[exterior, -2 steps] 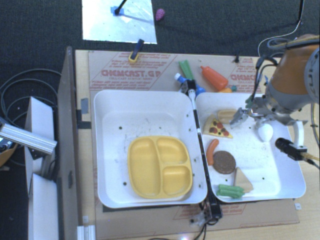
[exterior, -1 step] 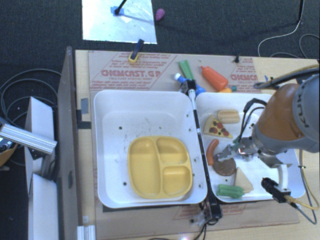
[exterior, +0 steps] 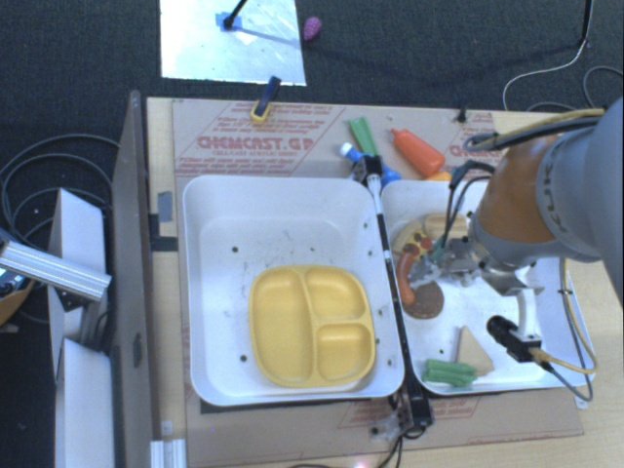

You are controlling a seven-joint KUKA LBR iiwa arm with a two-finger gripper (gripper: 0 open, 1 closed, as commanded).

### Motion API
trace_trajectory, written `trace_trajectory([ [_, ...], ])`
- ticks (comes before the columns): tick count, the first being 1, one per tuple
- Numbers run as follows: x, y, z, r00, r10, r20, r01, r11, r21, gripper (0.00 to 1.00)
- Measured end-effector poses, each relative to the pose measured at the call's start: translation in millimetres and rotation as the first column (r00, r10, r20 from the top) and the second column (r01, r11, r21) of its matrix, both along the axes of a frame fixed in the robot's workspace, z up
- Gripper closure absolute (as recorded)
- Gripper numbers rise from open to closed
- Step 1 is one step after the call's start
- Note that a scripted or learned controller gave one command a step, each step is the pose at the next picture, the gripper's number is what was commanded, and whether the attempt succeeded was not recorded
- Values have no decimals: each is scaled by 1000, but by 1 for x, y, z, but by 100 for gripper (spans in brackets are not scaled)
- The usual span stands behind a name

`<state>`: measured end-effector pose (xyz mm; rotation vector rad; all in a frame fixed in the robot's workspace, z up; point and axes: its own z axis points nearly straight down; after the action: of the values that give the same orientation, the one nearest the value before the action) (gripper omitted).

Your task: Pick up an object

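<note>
dark carpet (exterior: pixel 78 47) all round; on the bench a printed cardboard sheet (exterior: pixel 244 144) under two white bins set side by side.

- left bin (exterior: pixel 244 222): a yellow divided plate (exterior: pixel 312 325), nothing else of note.
- right bin (exterior: pixel 458 315): several small things. brown disc (exterior: pixel 424 305) flat on the floor near the dividing wall; tan wedge (exterior: pixel 475 351) and green piece (exterior: pixel 450 371) nearer the front wall; a small mixed-colour clutter (exterior: pixel 414 247) toward the back.
- behind the bins, on the sheet: an orange carrot (exterior: pixel 417 152).

arm comes in from the right, over the right bin. gripper (exterior: pixel 426 273) sits low above the bin's left half. how wide it stands cannot be told from this angle, and nothing is seen held in it.

key relation: the brown disc lies just beside the gripper, on the side toward the bin's front wall, its back edge partly under the tool. likely target, by nearness. it is round, so no long axis and no heading to match; any closing direction should serve.

alternates: the green piece runs lengthwise along the front wall; the wedge's narrow end points toward the back of the bin. both lie apart from the gripper.
</note>
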<state>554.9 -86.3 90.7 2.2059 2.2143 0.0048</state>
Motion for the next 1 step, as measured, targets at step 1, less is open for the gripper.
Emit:
trace_trajectory([
  [1,18,-3,-1,1000,0,-4,0,1000,8,0],
])
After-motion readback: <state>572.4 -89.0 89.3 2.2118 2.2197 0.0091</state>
